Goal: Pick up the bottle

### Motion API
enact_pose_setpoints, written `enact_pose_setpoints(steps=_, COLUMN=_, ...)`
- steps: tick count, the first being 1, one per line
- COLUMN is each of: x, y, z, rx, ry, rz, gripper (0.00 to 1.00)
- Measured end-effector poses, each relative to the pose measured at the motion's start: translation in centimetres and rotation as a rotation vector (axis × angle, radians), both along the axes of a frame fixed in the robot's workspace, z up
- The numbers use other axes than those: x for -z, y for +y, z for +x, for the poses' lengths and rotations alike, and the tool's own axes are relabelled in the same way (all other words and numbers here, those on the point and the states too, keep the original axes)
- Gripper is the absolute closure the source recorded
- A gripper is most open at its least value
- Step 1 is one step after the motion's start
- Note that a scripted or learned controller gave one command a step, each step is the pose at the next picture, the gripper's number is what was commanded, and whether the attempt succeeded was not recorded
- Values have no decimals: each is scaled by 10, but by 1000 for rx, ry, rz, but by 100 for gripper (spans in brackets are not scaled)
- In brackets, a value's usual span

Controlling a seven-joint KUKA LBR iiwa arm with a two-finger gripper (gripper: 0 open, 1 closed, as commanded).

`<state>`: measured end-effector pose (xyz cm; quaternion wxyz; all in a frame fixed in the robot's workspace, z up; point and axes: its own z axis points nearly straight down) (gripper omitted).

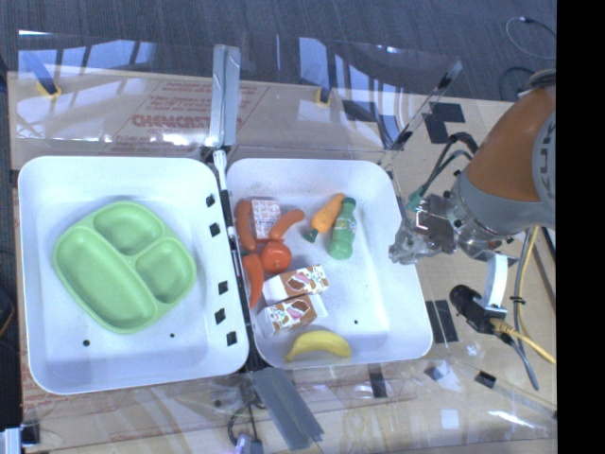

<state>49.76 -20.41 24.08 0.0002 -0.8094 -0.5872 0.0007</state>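
Observation:
A small green bottle (342, 228) lies in the right bin (373, 296), near its back right part, right beside an orange carrot (327, 213). My gripper (408, 245) hangs at the right rim of that bin, to the right of the bottle and apart from it. Nothing shows between its tips. The grey arm with its orange band reaches in from the right.
The right bin also holds two sausages (246, 223), a tomato (276, 255), a small pink carton (266, 213), two chocolate-milk cartons (295, 298) and a banana (319, 345). The left bin (57, 348) holds a green divided plate (124, 264).

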Motion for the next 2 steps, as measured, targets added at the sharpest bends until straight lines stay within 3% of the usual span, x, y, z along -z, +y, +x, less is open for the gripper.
enact_pose_setpoints(steps=1, x=0, y=0, z=0, rx=0, ry=0, rz=0, gripper=0)
enact_pose_setpoints(steps=2, x=79, y=45, z=60, rx=-158, ry=5, rz=4, gripper=0)
